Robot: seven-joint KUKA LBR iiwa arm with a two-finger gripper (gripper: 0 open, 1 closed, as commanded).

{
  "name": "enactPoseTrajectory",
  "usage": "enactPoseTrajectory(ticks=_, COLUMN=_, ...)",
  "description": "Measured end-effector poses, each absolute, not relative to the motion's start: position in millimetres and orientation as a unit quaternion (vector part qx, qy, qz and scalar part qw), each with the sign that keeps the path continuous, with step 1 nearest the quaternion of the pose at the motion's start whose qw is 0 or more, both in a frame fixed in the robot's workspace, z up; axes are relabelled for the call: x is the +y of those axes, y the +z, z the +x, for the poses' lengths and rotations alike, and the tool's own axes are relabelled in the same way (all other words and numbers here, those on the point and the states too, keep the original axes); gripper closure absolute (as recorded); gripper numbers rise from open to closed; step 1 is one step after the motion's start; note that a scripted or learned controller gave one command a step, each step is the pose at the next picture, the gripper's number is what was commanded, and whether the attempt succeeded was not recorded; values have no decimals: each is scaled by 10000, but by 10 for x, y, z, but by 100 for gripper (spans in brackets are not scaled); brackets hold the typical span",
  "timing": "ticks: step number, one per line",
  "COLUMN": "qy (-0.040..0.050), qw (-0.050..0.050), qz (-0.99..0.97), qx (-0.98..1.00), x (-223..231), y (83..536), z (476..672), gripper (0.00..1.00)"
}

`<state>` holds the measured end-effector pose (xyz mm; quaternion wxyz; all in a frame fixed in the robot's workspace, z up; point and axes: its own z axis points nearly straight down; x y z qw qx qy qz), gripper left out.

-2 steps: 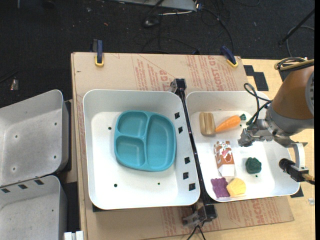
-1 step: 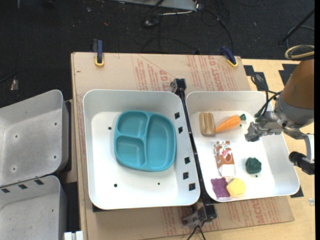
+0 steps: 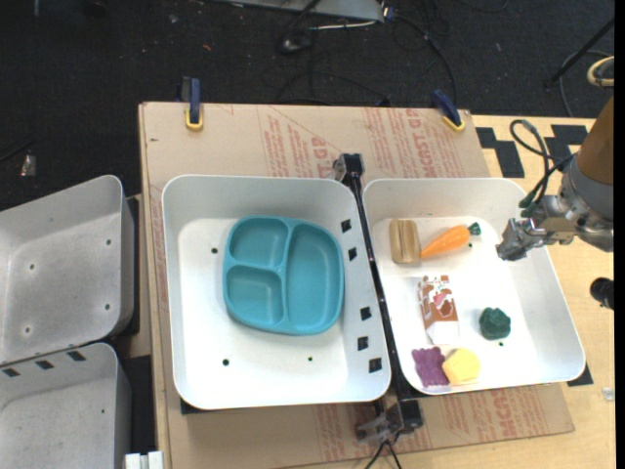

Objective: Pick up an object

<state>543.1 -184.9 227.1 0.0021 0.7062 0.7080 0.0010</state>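
The gripper [image 3: 512, 241] is seen above the right bin's [image 3: 543, 283] edge, near the carrot [image 3: 448, 240]; its grip cannot be told.

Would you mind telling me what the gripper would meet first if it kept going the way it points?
Probably the carrot: the gripper points left across the right bin toward it. Its height is unclear, so it might pass above.

The grey arm [image 3: 586, 189] reaches in from the right, its orange band showing near the frame's edge. Its gripper [image 3: 512, 241] points leftward and slightly down, hanging low.
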Motion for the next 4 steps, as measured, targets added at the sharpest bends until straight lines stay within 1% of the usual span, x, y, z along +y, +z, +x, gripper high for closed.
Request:
enactPoseTrajectory(ticks=1, qy=2, qw=10, qz=7062, qx=7080, x=-1849, y=2343, z=5438, gripper=100)
enactPoseTrajectory(ticks=3, qy=8, qw=9, qz=7049, qx=7093, x=-1028, y=2300, z=5871, gripper=100)
enactPoseTrajectory(ticks=4, qy=11, qw=10, qz=7046, qx=7096, x=-488, y=2309, z=6125, gripper=100)
